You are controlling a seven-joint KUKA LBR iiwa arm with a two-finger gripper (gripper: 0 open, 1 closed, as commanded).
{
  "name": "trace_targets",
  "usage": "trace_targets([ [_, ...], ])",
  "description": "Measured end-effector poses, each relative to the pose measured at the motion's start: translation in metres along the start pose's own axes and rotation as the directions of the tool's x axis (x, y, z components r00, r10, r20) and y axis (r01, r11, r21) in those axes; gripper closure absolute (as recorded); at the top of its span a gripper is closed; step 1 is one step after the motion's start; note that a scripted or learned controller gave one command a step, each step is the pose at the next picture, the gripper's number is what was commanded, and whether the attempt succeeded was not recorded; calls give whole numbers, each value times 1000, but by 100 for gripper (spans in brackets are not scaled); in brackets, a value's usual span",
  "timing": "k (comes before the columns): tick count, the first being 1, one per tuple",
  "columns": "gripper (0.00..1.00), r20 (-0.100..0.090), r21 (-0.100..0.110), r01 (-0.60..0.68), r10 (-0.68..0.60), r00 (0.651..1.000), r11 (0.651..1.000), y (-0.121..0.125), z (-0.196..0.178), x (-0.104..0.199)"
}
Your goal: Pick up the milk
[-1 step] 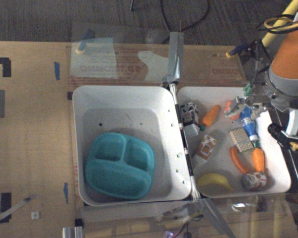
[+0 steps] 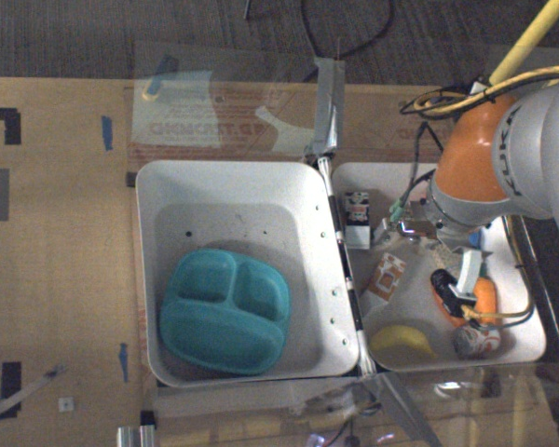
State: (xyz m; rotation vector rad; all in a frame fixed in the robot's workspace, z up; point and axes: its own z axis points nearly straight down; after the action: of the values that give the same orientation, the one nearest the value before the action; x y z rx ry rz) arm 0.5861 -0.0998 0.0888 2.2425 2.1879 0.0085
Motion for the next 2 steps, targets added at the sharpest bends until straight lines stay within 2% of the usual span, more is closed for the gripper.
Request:
trace_targets([
  [1, 0, -2, 1, -141, 141, 990, 990, -51, -1, -1],
  [2, 0, -3, -1, -210, 210, 978, 978, -103, -1, -3],
])
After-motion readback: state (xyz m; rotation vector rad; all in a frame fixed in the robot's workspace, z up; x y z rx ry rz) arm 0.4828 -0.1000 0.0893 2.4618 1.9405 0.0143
